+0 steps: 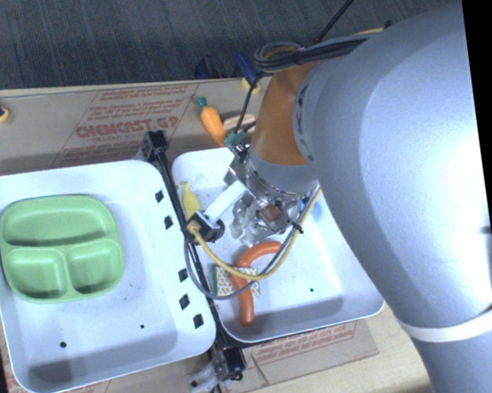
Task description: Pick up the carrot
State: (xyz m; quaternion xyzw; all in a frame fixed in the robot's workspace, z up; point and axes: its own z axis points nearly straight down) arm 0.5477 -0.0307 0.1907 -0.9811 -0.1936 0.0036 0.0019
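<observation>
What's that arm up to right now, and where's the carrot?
Gripper low in the right bin, fingers hard to make out. Carrot outside, on cardboard past the bin's far rim. Sausages and cables crowd the gripper.

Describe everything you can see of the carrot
The carrot is a small orange toy-like piece, smooth and plastic-looking, with a green stub at its upper-left end. It lies tilted, green tip up-left and orange body running down-right, on the brown cardboard just beyond the far rim of the right bin, outside both bins. Its lower end meets that rim near cables and the arm's wrist. The gripper sits lower, over the right bin, apart from the carrot.
</observation>
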